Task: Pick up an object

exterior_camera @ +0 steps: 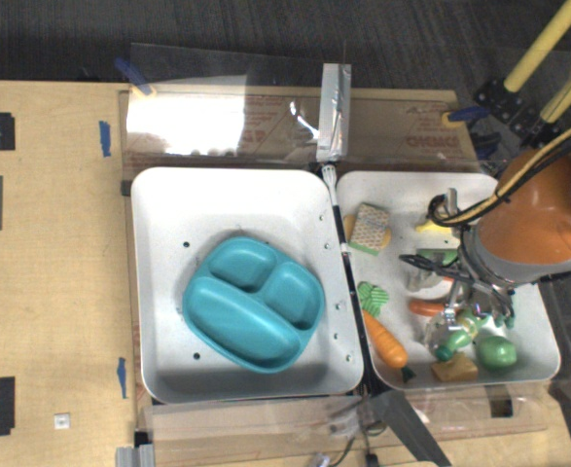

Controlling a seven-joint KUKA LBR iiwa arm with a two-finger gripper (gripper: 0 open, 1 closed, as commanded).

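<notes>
Since the gripper (457,321) is already low in the right bin (548,358) among the crowded toys, it should settle squarely over one piece, perhaps the green round one (497,351), before lifting. Whether it is clamped or spread I cannot tell; the clutter blurs it. A toy carrot (384,339) and a yellow sponge (370,228) lie nearby; the teal tray (254,304) sits in the left bin (159,202).

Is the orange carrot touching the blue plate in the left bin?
Apart. The camera view shows the carrot in the right bin, the blue plate in the left, with bin walls between them.
</notes>
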